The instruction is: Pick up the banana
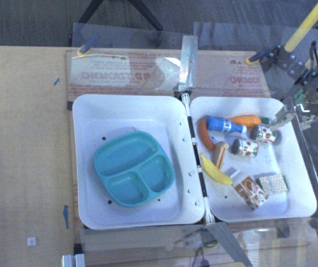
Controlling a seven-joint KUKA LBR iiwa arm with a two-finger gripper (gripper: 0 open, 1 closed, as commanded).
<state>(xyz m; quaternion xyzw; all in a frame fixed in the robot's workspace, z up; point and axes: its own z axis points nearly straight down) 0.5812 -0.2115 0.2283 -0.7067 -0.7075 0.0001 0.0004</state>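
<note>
The yellow banana (215,171) lies in the right bin (301,204), close to its left wall and pointing down to the right. My gripper (279,117) hovers at the bin's upper right corner, well away from the banana and just beside a small printed can (265,133). Nothing is visible in the gripper's hold.
In the right bin there are also an orange sausage (204,134), a blue bottle (225,125), a carrot (246,119), a second can (246,147), a brown stick (220,153) and two small boxes (250,191). The left bin (87,204) holds a teal divided plate (133,167).
</note>
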